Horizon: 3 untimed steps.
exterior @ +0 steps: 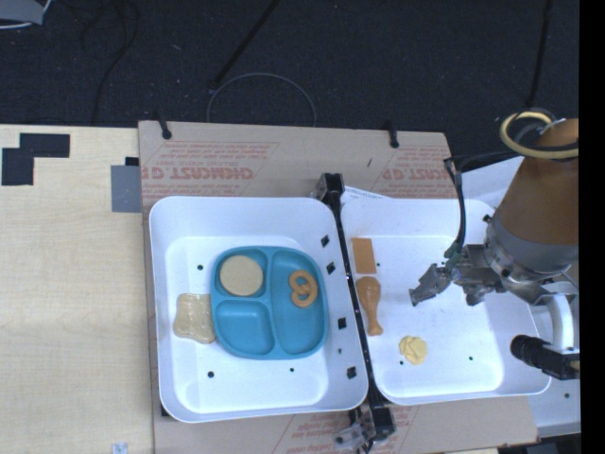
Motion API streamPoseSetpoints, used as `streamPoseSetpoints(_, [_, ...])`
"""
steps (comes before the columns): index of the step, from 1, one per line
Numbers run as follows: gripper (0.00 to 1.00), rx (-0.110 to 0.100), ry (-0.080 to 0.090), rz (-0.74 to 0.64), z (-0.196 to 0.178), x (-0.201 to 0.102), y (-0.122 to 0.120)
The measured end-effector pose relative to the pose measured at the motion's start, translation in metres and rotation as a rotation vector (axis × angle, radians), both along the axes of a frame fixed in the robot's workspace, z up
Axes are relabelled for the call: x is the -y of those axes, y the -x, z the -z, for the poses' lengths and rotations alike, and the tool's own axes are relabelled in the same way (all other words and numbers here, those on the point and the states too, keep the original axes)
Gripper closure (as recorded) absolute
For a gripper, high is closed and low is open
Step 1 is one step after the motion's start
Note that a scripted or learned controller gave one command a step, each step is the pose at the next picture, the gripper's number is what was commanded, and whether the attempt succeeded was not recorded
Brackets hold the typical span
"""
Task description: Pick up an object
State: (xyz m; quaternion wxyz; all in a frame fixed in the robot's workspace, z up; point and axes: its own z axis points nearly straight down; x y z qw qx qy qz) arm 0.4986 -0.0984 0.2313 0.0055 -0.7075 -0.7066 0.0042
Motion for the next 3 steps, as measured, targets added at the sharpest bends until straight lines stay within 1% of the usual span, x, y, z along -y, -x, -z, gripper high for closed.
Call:
streamPoseSetpoints(1, [0.0,0.012,0.002,-0.002,-0.005,0.0,-0.002])
streamPoseSetpoints(2, [0.0,0.004,0.0,-0.001,0.054,0.004,-0.009])
streamPoseSetpoints(3, [0.0,0.005,0.0,-0.001,0.099,0.008,-0.01])
